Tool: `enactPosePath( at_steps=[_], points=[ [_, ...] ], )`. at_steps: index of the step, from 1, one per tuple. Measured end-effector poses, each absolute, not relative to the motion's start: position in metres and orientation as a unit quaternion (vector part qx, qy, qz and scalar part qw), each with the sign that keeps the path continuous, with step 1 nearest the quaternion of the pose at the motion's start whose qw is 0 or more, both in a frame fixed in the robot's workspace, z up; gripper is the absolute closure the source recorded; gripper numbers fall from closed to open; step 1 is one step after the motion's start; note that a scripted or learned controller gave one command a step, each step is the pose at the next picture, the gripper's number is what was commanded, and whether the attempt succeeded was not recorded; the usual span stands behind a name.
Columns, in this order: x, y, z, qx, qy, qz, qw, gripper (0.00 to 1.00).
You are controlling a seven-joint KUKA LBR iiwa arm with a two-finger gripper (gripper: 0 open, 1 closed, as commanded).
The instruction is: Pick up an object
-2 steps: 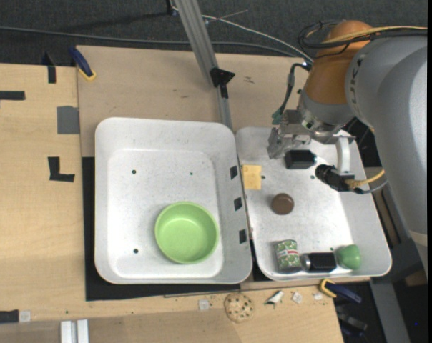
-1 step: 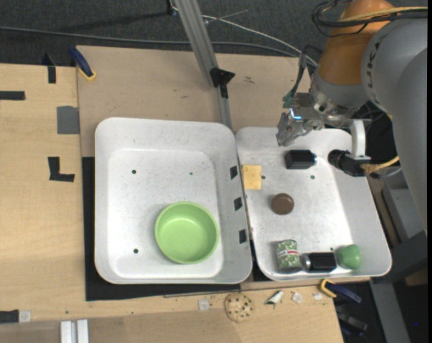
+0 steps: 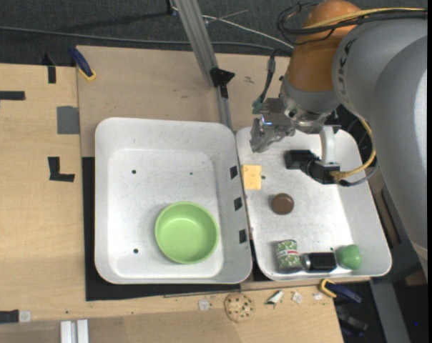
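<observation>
On the desk [image 3: 30,213] front edge we see a cookie [image 3: 236,307]. In the right bin [image 3: 359,184]: green can [image 3: 287,255], black-and-green bottle [image 3: 330,260], then brown puck [image 3: 282,204], then yellow block [image 3: 252,177]. Left bin [image 3: 116,141] holds a green bowl [image 3: 187,232]. Tool [image 3: 263,138] hangs over the right bin's far-left corner; finger state: can't tell.

Robotics lab. Plywood bench [image 3: 151,77] marked with black tape, two white bins [image 3: 112,145] on a black mat, aluminium camera pole [image 3: 198,38], loose cables, big industrial arm [image 3: 373,70].
</observation>
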State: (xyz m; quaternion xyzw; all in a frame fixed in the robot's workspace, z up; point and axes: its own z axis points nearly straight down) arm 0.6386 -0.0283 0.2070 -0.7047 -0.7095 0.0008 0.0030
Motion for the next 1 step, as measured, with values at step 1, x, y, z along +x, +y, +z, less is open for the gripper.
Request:
enactPosePath(
  at_steps=[1],
  points=[
    [0.6401,0.0203,0.2174,-0.705,-0.709,0.0003,0.002,1.00]
  ],
)
